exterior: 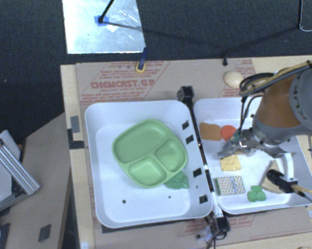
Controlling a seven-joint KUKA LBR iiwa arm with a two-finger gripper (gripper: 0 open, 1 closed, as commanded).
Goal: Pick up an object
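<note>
My gripper (229,150) reaches into the right bin (251,104) from the right, low over its middle. Just below its tip lies a yellow cheese-like square (231,164). An orange-red round piece (228,131) sits right above the tip, next to a brown toast-shaped piece (210,131). Nearer the front edge lie a patterned square tile (229,185) and a small green clump (255,194). Nothing shows clearly between the gripper's tips.
The left bin (111,205) holds a green divided plate (149,152) with a green leafy piece (176,182) poking out at its lower right. A beige egg-shaped object (232,79) rests on the cardboard behind the right bin. The arm's grey-orange body covers the right bin's right side.
</note>
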